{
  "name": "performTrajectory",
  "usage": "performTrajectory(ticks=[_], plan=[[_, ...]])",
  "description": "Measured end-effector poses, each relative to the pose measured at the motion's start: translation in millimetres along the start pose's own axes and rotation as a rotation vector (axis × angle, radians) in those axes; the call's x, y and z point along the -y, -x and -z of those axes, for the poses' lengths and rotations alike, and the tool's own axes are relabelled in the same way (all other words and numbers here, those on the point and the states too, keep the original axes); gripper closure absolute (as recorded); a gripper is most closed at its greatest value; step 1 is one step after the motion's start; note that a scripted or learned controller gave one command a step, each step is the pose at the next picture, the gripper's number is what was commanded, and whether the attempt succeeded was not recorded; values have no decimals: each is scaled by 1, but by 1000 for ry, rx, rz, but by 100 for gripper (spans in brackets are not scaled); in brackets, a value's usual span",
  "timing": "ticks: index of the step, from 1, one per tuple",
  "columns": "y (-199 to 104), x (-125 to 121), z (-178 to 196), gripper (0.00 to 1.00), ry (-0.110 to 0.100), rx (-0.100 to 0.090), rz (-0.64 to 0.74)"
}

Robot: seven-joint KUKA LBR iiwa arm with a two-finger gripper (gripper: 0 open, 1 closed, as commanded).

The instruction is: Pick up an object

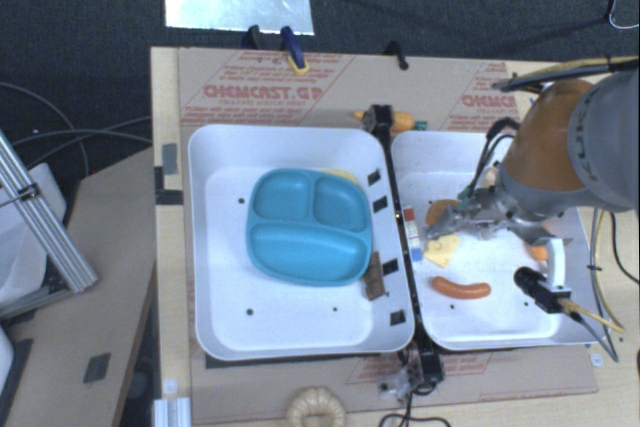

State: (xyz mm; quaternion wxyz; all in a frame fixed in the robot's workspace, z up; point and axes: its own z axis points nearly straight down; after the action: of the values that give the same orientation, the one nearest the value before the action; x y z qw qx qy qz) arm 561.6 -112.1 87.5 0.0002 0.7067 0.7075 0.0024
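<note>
Several small items lay in the right bin (440, 170): a yellow piece (441, 250) and sausage (461, 289). The end effector (462, 218) hovered right of centre, its state impossible to tell. Crowding risked a glancing, empty grab.

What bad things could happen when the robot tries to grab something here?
The gripper sits low in the right bin, close to a yellow piece and a brownish item. It might nudge one away or catch both together. Both lie near the divider between the bins, so a finger could bump that wall. The sausage looks round, so it could roll off if knocked.
</note>
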Motion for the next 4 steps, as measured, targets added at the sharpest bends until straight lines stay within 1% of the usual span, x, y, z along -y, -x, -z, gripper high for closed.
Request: performTrajectory(ticks=[1, 2, 3, 4], plan=[[0, -4, 15, 100, 13, 2, 0], [-7, -14, 68, 100, 3, 4, 4], [-5, -10, 131, 100, 4, 4, 3], [-5, -11, 137, 100, 0, 3, 4]])
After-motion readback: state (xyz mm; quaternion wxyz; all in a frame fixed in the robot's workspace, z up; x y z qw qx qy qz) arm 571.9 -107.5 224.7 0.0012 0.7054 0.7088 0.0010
